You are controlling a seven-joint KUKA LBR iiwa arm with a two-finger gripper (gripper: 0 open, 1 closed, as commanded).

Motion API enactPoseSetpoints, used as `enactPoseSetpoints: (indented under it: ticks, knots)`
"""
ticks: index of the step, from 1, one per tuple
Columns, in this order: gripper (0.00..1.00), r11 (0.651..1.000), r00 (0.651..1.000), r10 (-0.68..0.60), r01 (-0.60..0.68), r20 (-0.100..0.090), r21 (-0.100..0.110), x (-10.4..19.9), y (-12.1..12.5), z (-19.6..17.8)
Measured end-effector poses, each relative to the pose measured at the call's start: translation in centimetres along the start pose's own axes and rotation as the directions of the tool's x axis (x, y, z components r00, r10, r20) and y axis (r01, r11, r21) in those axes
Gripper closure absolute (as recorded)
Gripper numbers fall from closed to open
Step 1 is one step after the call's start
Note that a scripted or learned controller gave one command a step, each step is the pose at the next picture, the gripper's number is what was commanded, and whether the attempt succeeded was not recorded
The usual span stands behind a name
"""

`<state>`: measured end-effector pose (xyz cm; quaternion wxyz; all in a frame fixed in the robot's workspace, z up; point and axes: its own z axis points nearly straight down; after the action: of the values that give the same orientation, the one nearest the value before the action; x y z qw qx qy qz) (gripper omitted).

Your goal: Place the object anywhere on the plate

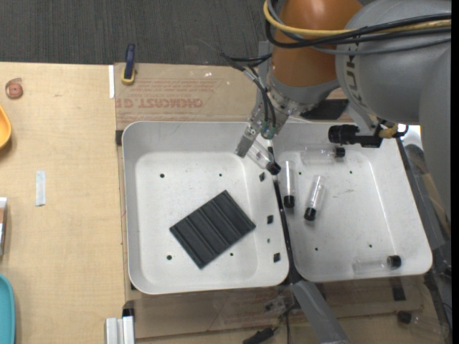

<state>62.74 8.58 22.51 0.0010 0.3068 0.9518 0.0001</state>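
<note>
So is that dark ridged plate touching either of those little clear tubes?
Apart. The camera view shows the dark ridged plate lying in the left bin, while the clear tubes lie in the right bin.

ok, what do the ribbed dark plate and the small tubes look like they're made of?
Plate: looks like matte dark grey plastic or rubber; its parallel ridges show no glare. Tubes: probably clear plastic or glass with black caps; the white bin shows through their bodies. I can't tell which material from this view.
</note>
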Motion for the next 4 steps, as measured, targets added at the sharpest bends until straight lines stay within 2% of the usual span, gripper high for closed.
enactPoseSetpoints:
  ticks: [1, 2, 3, 4]
  knots:
    - [1.00, 0.983, 0.983, -0.184, 0.184, -0.002, 0.001, 3.3, -10.2, -5.1]
    - [1.00, 0.972, 0.972, -0.234, 0.234, -0.003, 0.001, 8.9, -4.3, -1.3]
    - [1.00, 0.966, 0.966, -0.259, 0.259, -0.001, 0.000, 9.1, -1.6, -4.0]
    - [1.00, 0.958, 0.958, -0.287, 0.287, 0.000, 0.000, 6.9, -5.1, -8.6]
